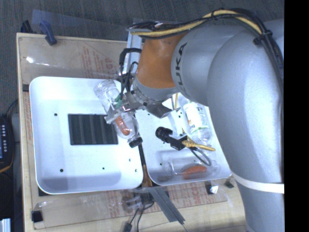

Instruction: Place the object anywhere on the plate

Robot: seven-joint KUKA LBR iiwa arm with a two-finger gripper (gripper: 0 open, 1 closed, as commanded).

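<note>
**Grey arm over the seam between two bins**

The arm's (241,91) smooth, rounded grey casing fills the right side, narrowing to a glossy orange band (157,62) above the wrist. Below it the gripper (123,111) hangs over the right edge of the left bin (48,100); whether it is open or closed cannot be told. Just under it sits a small orange object (124,125) inside something clear, close beside the right end of the dark ribbed rectangular plate (91,129) but not on it. A crumpled piece of clear plastic (106,92) lies just above the plate's upper right corner. In the right bin (159,175) lie a clear labelled bottle (198,122) and a transparent tube with an orange piece inside (190,169). The bench (72,57) is pale board with faint red print.
</note>
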